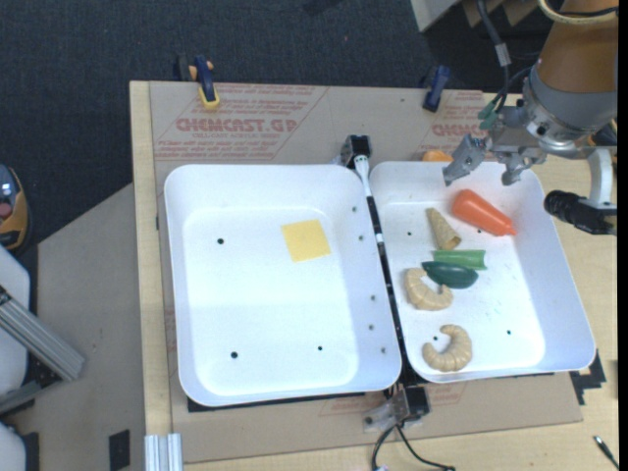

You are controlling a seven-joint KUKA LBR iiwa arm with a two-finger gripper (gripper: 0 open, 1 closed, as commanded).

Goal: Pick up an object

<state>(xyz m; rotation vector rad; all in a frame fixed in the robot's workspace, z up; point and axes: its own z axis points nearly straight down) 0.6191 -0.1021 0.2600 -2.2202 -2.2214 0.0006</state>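
An orange carrot-like piece is lying tilted near the right bin's far end. Beside it a tan cone is resting, with a green pepper below, then two pale curled pieces. A yellow square is lying flat in the left bin.

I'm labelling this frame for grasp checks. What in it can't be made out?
- Arm: cut off by the camera view's top and right edges.
- Small orange thing at the right bin's far rim: mostly hidden by the rim, too small to identify.
- Green piece: it lies on a cone and a tan curl; whether it is one thing or two is unclear.
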